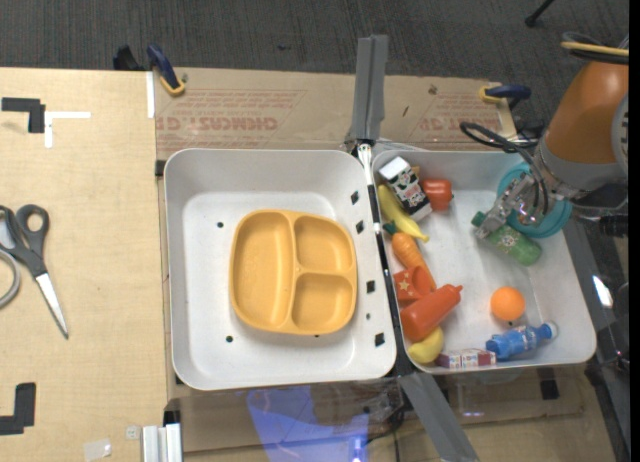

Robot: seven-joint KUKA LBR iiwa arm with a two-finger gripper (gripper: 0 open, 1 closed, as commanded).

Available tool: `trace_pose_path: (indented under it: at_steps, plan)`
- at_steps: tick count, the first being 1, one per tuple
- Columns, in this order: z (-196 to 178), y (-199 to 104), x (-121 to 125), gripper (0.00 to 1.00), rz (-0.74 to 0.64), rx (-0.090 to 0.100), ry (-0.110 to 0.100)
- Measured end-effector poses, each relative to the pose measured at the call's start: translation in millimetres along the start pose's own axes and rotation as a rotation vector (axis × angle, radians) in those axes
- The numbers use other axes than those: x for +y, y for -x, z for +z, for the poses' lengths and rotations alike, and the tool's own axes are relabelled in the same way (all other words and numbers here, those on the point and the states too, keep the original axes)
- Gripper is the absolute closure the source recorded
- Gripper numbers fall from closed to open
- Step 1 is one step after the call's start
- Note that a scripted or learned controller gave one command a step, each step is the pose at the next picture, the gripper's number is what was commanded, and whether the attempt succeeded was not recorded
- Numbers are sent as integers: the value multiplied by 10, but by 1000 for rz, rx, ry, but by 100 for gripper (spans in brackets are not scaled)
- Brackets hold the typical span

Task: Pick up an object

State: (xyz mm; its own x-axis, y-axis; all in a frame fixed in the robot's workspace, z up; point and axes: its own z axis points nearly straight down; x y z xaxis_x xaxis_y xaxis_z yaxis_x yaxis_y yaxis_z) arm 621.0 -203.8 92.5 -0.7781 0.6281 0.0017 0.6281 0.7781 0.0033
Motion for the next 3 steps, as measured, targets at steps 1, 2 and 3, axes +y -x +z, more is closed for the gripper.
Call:
trace_pose_path:
  at_steps: [1,2,3]
  plan:
    - [-1170,-309,298,100,114,-6,-2]
    - [-1331,-267,703,100,162,-6,-2]
    - [-1676,-585,1108,100,278,-5,-2]
